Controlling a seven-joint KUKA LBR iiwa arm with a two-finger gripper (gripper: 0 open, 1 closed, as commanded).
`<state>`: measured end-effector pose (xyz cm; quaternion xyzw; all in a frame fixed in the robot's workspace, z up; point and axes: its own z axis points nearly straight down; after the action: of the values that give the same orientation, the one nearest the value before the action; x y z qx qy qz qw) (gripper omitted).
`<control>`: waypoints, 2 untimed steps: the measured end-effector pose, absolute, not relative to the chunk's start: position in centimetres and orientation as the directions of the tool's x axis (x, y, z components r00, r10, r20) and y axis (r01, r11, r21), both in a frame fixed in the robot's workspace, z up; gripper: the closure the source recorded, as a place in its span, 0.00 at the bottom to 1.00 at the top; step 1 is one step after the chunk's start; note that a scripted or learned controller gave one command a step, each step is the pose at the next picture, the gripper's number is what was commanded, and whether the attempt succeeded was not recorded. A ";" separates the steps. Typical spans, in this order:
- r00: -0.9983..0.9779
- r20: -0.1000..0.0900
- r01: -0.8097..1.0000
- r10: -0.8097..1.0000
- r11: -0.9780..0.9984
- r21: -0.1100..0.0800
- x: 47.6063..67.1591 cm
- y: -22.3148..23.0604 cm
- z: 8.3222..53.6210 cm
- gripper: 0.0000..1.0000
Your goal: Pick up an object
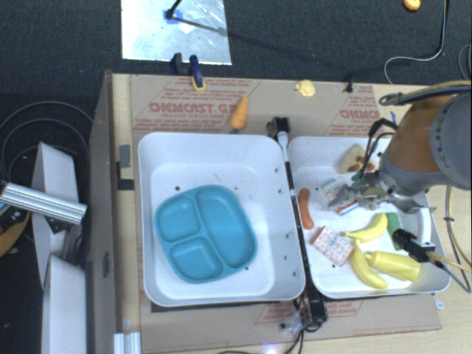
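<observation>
A small crumpled silvery-and-red object (341, 195), possibly a foil wrapper, lies in the upper middle of the right white bin (317, 279), directly at the tip of the two-finger gripper (352, 192). Gripper reaches in from the right and sits on or just over that object; can't tell whether jaws are open, closed or gripping anything, as the tip is too small and cluttered to read. Behind it, the grey arm w/ orange band (413, 135) covers the bin's upper right corner.

Other items in the same bin: a beige lumpy piece (355, 154) near the top, a thin reddish-orange sausage-shaped toy (304, 208) along the left wall, a red-and-white patterned flat packet (332, 245) below centre, two yellow plastic bananas (369, 229) (366, 268), a yellow squeeze bottle lying on its side (394, 265) near the front, and a small green piece (392, 222) just beside the upper banana.

Left white bin (162, 168) holds a blue divided plastic plate w/ three compartments (205, 232), centred, lying flat.

An orange carrot-shaped toy (239, 113) rests on the cardboard sheet (184, 98) behind the bins
</observation>
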<state>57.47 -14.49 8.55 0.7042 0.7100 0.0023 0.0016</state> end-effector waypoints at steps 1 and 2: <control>-0.006 -0.003 1.000 1.000 0.006 0.010 64.7 -16.0 8.6 0.00; -0.007 -0.003 1.000 1.000 0.007 0.007 64.4 -16.0 9.7 1.00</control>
<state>64.43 -16.01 9.65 0.7046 0.7096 0.0014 0.0033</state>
